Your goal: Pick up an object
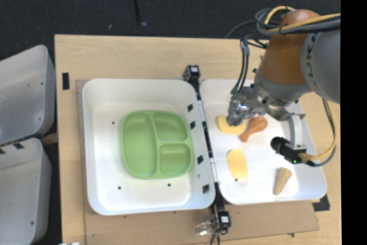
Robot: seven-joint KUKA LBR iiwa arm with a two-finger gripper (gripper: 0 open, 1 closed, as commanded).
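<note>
The right white bin (261, 183) holds a few toy food pieces. A flat yellow piece (229, 126) lies near its left side, and an orange carrot-like piece (253, 128) sits just right of it. Lower down are a yellow oval piece (237, 163) and a tan cone (281, 181). My gripper (236, 116) hangs low over the bin, right at the upper edge of the flat yellow piece and beside the orange one. The wrist above hides the fingertips, and nothing can be seen held.
The left white bin (100, 181) carries a green divided plate (156, 143). A black ridge with clips (202, 140) separates the two bins. The arm's grey body and cables (292, 66) cover the right bin's back part. Bare bench wood (143, 49) surrounds the bins.
</note>
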